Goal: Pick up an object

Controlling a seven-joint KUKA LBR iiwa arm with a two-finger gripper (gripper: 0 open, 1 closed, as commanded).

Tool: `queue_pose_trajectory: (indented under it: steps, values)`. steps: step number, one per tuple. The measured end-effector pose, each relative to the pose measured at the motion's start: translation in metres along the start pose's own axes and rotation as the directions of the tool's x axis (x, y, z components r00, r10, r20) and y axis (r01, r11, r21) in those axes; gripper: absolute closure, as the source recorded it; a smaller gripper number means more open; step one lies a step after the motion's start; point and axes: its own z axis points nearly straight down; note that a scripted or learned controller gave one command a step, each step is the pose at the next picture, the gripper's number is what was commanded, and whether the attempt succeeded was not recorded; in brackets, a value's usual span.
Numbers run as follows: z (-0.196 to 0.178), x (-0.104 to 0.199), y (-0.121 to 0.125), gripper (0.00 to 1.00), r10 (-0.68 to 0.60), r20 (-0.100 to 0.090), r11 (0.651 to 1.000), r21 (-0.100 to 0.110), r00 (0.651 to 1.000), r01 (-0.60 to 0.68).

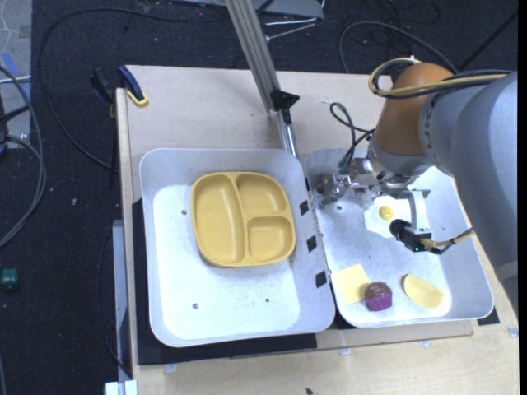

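Nearest the camera, along the near edge of the right bin point(461, 307), three things lie loose on the white floor: a yellow cheese slice point(349, 283) to the left, a purple grape-like piece point(378, 296) just beside it, and a yellow oval chip point(423, 290) to the right. None of them is lifted or touched. A little farther in lies a toy fried egg point(385, 216), flat on the bin floor, with the arm's wrist hardware right over its far side. The gripper point(339, 186) sits low at the far left part of that bin, close to the wall it shares with the left bin point(165, 245); whether its fingers are spread or closed cannot be told from here, and nothing is seen between them. In the left bin a yellow divided tray point(244, 218) rests alone, well apart from the arm. Judging by this, the pick is not yet done: every candidate lies on the bin floor, and the egg is the closest one to the gripper. Descent, closing and lift all appear to be left
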Motion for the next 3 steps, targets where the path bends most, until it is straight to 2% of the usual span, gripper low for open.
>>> queue_pose_trajectory:
  steps: [1, 3]
  values:
    - [-0.013, 0.0, 0.001, 1.0, 0.001, 0.0, 1.0, -0.002, 1.0, -0.001]
    - [-0.105, -0.012, 0.003, 1.0, 0.0, 0.001, 1.0, -0.008, 1.0, 0.0]
